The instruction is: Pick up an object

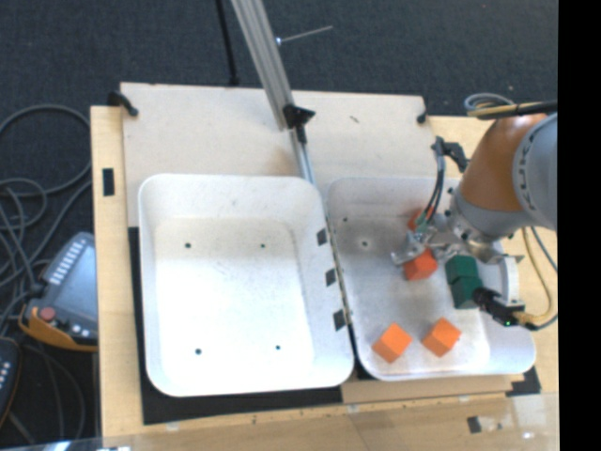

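Note:
My gripper (424, 248) hangs low over the middle of the right bin (366, 205), under the grey arm with its orange band (496, 169). An orange block (421, 266) lies right at the gripper's tip, touching or nearly touching it. A small orange piece (414, 221) peeks out just behind the gripper. A dark green block (462, 281) sits immediately to the right of the gripper. Two more orange cubes (392, 342) (441, 336) rest near the bin's front edge.
The left bin (235, 280) stands beside the right one, their walls meeting in the middle. A slanted aluminium post (268, 54) rises from the back of the bench. Cables and a pendant (66, 289) lie on the floor at left.

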You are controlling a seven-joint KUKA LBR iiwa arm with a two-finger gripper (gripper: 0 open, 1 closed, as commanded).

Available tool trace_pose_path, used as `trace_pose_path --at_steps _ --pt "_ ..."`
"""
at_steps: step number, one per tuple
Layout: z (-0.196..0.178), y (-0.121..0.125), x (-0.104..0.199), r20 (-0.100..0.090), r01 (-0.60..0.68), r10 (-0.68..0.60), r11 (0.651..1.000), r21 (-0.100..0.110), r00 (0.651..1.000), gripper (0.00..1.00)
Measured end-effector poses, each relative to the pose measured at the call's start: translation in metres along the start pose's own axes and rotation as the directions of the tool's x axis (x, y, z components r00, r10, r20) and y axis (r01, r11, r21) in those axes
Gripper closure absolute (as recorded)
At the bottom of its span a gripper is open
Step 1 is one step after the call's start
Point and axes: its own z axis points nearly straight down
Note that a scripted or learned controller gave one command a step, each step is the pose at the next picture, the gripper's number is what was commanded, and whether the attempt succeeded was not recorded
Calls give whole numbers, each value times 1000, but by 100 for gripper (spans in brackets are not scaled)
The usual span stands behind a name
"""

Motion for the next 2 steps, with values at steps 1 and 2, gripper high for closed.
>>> trace_pose_path --at_steps 1,2 --pt "5 20 -17 0 7 -7 1000 -8 1000 100" --pt "7 62 9 -1 2 -2 1000 22 1000 100"
